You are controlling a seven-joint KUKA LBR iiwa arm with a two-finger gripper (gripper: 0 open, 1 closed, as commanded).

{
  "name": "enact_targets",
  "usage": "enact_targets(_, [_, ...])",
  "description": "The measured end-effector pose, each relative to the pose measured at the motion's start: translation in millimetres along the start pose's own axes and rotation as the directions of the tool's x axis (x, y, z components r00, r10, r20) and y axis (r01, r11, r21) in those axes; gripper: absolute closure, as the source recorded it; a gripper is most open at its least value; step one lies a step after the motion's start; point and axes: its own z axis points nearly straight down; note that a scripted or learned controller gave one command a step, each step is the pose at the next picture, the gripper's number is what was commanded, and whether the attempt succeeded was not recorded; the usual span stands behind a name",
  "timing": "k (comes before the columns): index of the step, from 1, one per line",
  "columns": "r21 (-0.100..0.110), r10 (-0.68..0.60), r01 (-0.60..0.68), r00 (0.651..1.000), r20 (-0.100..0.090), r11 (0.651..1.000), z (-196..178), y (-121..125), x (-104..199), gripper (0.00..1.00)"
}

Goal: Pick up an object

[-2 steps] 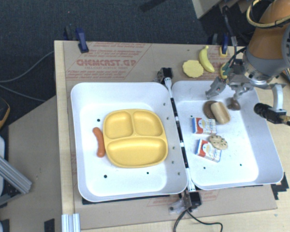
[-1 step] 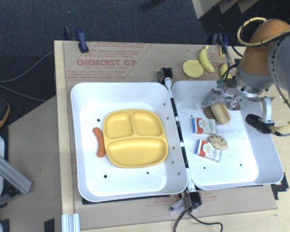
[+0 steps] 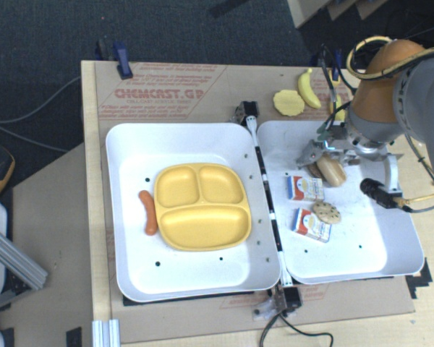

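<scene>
In the right bin point(image 3: 390, 248) lie a brown bread roll point(image 3: 331, 171), two small red, white and blue cartons point(image 3: 306, 188) point(image 3: 310, 224) and a round cookie point(image 3: 325, 211). My gripper point(image 3: 334, 152) reaches in from the right and sits low over the bin's back part, right at the top edge of the bread roll. The roll's upper end is partly hidden under the gripper's metal parts. From this slant I cannot make out whether the roll is gripped or just lies beneath.
The left bin point(image 3: 130, 266) holds a yellow divided plate point(image 3: 201, 207) and an orange sausage point(image 3: 149, 212) beside it. Behind the right bin, on the bench, lie a banana point(image 3: 309, 89) and a yellow slice point(image 3: 289, 103). A blue clamp point(image 3: 121, 60) sits at the bench's back left.
</scene>
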Motion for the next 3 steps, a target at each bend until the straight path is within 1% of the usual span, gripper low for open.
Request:
enact_targets(1, [-0.009, 0.001, -0.001, 1.0, 0.001, 1.0, -14.1, 2.8, -0.5, 1.0])
enact_targets(2, [-0.007, 0.001, -0.001, 1.0, 0.0, 1.0, -13.0, 2.3, -0.3, 0.0])
enact_targets(3, [0.001, -0.001, 0.001, 1.0, -0.003, 1.0, 3.0, 32.5, 0.3, 0.0])
